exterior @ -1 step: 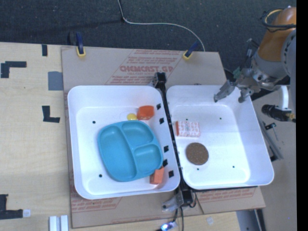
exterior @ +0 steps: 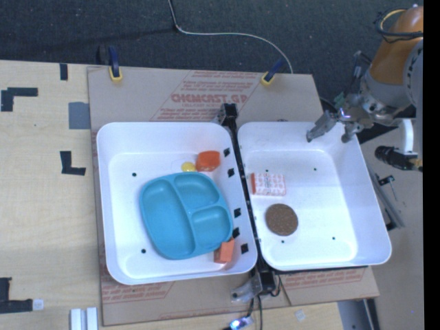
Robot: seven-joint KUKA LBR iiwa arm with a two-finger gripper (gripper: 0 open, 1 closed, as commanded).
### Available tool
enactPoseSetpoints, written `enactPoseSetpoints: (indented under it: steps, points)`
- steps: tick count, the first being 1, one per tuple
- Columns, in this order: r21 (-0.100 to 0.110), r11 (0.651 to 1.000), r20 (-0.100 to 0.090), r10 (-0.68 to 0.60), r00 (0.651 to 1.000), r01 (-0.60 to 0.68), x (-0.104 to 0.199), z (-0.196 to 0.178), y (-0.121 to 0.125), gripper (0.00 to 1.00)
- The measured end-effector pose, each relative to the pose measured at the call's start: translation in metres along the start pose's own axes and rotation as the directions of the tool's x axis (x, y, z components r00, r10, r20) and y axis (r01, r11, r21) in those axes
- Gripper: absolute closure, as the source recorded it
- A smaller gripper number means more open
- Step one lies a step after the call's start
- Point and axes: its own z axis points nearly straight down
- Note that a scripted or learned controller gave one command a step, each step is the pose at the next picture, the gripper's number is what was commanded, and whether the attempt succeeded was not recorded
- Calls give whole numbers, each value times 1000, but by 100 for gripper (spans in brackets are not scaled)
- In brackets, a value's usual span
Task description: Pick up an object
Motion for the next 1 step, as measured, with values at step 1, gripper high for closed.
enactPoseSetpoints:
  steps: [1]
  points:
    - [5, 1000, 0, -1, 1000, 1, -4, 60, 6, 0]
